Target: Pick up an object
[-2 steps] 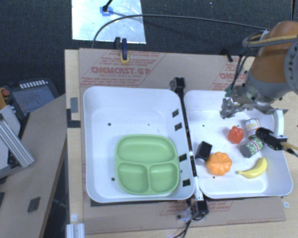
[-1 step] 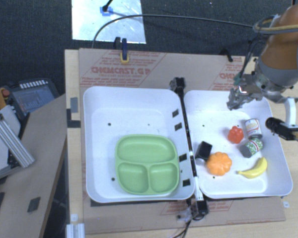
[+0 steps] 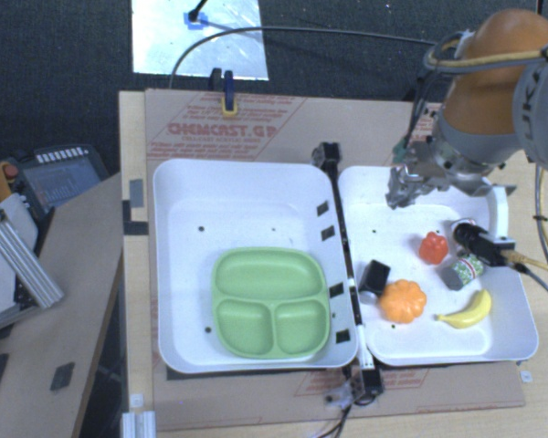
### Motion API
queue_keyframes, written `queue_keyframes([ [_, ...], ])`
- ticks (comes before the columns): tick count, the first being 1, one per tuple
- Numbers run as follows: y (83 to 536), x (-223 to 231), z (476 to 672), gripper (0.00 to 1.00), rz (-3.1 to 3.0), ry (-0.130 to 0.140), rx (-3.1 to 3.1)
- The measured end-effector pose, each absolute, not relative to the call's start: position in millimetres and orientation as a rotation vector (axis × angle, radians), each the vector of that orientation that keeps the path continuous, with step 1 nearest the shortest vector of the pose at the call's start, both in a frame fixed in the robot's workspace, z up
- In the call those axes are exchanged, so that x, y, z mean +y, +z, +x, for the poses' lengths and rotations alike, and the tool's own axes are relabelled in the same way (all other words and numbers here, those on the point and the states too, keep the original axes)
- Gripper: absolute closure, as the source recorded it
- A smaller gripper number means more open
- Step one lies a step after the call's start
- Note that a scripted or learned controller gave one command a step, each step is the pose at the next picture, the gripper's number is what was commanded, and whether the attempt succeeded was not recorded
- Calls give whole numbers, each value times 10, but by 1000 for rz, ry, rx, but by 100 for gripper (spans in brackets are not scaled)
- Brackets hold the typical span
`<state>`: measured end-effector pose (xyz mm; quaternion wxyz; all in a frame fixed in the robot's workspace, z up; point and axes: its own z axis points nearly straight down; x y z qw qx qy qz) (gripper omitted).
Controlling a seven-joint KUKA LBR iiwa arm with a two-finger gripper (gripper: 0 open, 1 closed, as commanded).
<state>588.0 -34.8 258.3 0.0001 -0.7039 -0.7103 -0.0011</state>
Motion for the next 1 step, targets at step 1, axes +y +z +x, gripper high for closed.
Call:
queue_keyframes([
  [1, 2496, 268, 5720, 100, -2208, -3, -2232],
])
